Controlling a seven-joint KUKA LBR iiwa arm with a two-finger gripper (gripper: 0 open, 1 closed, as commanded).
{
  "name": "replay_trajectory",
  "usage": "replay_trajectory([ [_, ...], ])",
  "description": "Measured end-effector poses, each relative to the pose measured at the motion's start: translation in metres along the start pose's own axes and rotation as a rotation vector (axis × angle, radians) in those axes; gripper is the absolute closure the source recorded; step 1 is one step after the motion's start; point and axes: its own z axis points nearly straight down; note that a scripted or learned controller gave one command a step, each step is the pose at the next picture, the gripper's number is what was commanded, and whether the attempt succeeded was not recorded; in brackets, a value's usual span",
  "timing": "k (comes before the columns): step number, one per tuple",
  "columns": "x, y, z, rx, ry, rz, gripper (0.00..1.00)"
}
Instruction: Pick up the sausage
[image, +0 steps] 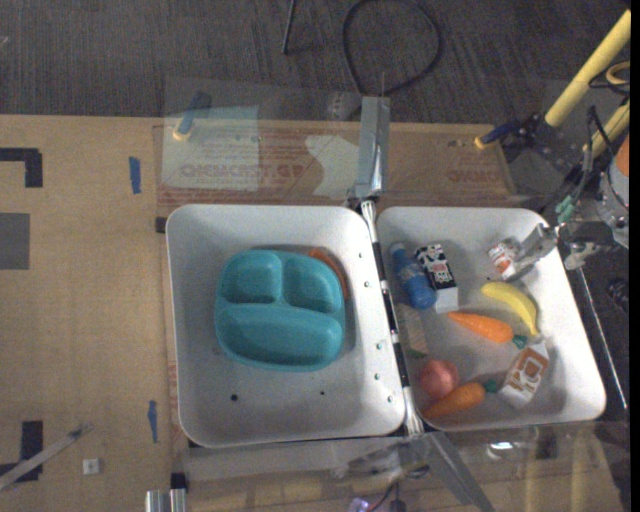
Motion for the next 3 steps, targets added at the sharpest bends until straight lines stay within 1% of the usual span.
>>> replay_trajectory([
  [1, 0.046, 0.05, 0.115, -0.012, -0.005, -0.155, 0.0],
  [2, 0.099, 0.086, 0.139, -0.01, -0.009, -0.035, 0.0],
  [3, 0.096, 0.091, 0.14, -0.007, -0.002, 0.205, 0.0],
])
